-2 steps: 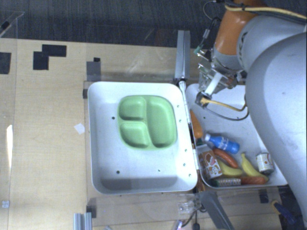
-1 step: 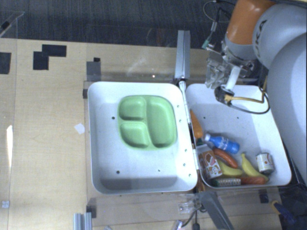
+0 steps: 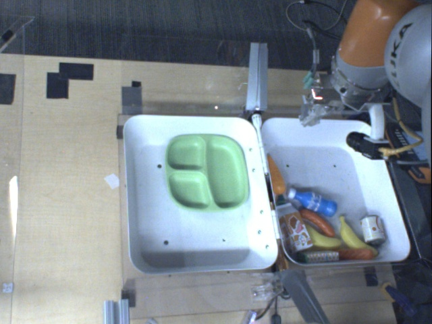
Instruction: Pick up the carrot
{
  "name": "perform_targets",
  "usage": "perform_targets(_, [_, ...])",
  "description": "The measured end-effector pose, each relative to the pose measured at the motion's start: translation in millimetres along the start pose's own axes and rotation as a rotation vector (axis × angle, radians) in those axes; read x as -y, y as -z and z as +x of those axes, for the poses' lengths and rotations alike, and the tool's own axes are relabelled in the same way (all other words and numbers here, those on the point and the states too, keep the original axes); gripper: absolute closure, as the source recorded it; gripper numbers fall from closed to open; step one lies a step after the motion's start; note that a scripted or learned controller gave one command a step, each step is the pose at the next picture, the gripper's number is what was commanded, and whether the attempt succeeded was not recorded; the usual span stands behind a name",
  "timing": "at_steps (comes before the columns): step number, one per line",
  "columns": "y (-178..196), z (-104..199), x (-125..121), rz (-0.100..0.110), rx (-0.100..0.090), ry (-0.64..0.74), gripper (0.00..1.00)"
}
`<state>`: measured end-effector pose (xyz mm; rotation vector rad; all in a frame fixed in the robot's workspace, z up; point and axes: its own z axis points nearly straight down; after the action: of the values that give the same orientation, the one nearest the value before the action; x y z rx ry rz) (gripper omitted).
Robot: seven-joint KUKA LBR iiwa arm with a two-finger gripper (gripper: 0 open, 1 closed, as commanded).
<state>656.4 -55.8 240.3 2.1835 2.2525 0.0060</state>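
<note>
The carrot (image 3: 275,175) is a slim orange piece lying lengthwise against the left wall of the right bin (image 3: 378,181). My gripper (image 3: 312,111) hangs over the back rim of that bin, up and to the right of the carrot and well apart from it. Nothing is seen in the gripper.
The right bin's front holds a blue bottle (image 3: 312,201), a red sausage (image 3: 318,222), a banana (image 3: 351,234), a small can (image 3: 372,229) and a snack packet (image 3: 295,231). A green divided plate (image 3: 206,171) lies in the left bin (image 3: 145,201). A metal post (image 3: 256,79) stands between the bins.
</note>
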Motion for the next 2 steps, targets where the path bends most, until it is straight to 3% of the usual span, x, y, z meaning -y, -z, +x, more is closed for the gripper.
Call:
perform_targets(1, [-15, -51, 11, -0.001, 0.0, 0.386, 1.0])
perform_targets(2, [15, -131, 11, -0.003, 0.004, 0.671, 1.0])
